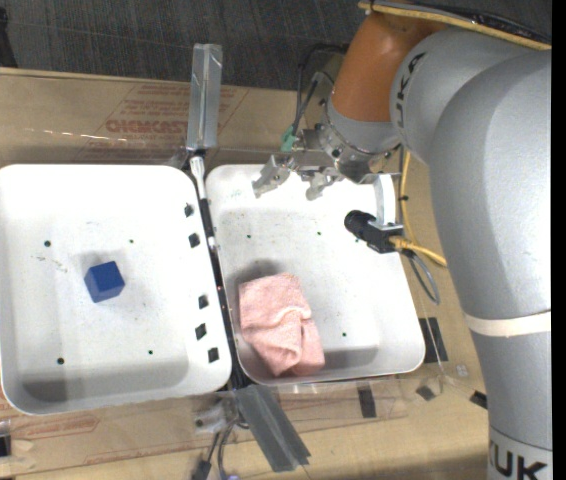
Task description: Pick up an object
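A crumpled pink cloth point(280, 324) lies at the near left of the right bin point(363, 268). A small blue cube point(104, 280) sits in the middle of the left bin point(33, 218). My gripper point(291, 181) hangs over the far edge of the right bin, well above and beyond the cloth. Its two fingers are spread apart with nothing between them.
A metal divider with black clips point(206, 268) runs between the two bins. A black fitting with yellow cable point(375, 232) hangs off the arm over the right bin's right side. The grey arm covers the view's right. Cardboard point(93, 118) lies under the bins.
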`<state>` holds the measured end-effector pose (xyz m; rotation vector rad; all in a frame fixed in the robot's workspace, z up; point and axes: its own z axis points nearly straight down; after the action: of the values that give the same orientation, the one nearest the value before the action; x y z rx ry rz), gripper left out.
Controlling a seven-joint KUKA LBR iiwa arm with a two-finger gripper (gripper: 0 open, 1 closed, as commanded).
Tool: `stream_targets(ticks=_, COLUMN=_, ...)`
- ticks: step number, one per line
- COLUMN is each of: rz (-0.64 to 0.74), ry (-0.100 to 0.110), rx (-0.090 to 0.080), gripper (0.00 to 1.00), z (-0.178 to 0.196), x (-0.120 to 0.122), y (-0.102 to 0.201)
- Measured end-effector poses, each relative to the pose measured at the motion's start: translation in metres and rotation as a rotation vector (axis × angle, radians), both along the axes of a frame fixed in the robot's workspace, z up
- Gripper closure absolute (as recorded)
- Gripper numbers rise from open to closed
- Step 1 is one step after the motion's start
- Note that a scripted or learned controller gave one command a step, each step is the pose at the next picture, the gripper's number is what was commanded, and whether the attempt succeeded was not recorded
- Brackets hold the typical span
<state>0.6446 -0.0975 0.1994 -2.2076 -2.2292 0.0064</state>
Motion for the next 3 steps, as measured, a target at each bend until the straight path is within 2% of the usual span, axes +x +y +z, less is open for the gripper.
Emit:
stream_targets(ticks=1, rz=0.071, ry=0.000, rx=0.001, gripper=0.00, z=-0.109, x=-0.097, y=0.007)
stream_targets(ticks=2, rz=0.096, ry=-0.004, rx=0.001, gripper=0.00, z=-0.108, x=-0.149, y=-0.020)
stream_targets(ticks=3, rz=0.099, ry=-0.004, rx=0.001, gripper=1.00, z=-0.098, x=-0.148, y=-0.020)
